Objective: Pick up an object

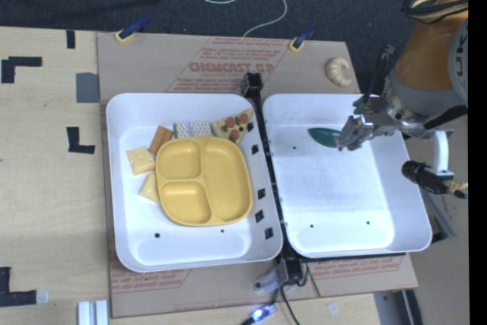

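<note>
Camera view has the claw (351,139) low over the far right part of the right bin (380,228), its dark fingers pointing toward the bin's middle. The fingertips are too small and dark against the mechanism to make out, so I cannot tell whether they are apart, together or clamped on anything. Just off the tip of the claw, on the side away from the arm, lies a small dark green object (324,136), flat on the white bin floor; its near end meets the claw's tip or slips just under it, and which of the two cannot be judged. Behind the claw the grey wrist rises to the orange band (430,49) of the arm (426,87), which leans in over the bin's right rim.

Further from the claw, past the green object and across the dark divider (262,164), sits the left bin (125,240). A yellow compartment plate (204,180) fills its middle, with a few smaller pieces tucked around its far and left edges: a tan cracker-like square (140,160), an orange-brown strip (160,138) and a patterned piece (236,123) by the divider. Beyond the claw, on the cardboard (221,65) above the right bin's far corner, rests a pale beige lump (340,71).
</note>
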`<state>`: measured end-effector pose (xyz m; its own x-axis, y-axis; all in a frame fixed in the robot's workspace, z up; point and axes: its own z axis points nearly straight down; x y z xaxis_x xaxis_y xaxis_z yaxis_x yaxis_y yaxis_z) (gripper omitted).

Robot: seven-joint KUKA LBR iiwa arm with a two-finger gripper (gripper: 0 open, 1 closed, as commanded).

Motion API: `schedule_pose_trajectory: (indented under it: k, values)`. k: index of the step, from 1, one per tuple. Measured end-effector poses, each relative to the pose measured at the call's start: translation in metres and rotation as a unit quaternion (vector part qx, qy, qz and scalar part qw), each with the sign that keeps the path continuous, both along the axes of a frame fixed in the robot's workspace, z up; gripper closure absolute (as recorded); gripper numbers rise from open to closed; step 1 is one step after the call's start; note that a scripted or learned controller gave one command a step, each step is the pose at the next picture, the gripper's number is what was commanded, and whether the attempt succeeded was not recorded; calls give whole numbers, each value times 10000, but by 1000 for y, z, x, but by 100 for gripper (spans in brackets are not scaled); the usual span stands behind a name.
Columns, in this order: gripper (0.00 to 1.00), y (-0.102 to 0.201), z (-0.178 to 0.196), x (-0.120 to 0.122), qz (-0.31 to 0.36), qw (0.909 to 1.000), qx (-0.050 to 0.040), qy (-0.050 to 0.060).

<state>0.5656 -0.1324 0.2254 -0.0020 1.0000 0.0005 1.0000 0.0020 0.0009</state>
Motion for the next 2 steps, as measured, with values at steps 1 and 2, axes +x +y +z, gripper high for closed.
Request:
schedule_pose_trajectory:
  k: [1,2]
  values:
    - [100,45,1,-7,18,10000,5,15]
    - [100,96,-11,-26,14,10000,2,28]
